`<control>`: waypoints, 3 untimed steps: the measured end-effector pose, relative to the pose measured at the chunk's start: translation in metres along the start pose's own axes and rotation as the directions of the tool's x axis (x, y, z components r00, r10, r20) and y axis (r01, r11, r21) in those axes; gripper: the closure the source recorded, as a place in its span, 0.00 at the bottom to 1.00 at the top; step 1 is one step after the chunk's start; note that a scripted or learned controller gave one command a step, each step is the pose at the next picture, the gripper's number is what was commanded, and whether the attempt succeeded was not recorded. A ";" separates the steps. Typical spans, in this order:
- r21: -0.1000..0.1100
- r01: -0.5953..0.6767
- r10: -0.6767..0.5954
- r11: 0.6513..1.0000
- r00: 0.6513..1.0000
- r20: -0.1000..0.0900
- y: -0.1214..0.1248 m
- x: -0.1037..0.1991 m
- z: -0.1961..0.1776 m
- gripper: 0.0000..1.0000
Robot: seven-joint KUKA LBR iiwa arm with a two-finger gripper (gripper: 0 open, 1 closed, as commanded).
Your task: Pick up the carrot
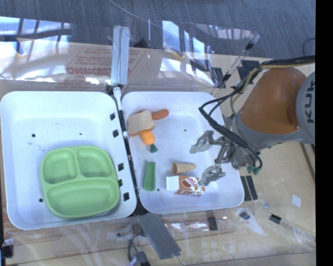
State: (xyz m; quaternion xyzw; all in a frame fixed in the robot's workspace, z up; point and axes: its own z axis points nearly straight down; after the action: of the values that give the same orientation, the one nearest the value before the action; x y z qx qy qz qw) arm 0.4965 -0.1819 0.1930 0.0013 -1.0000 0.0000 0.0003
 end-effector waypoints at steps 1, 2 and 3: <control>0.000 -0.324 0.324 0.946 0.946 0.009 -0.010 -0.033 0.084 0.00; 0.000 -0.314 0.314 0.949 0.949 0.008 -0.007 -0.034 0.074 1.00; -0.003 -0.390 0.390 0.921 0.921 0.008 0.061 -0.045 -0.013 1.00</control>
State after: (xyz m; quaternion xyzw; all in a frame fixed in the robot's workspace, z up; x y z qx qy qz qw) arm 0.5408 -0.1211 0.2062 -0.1978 -0.9802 -0.0008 -0.0040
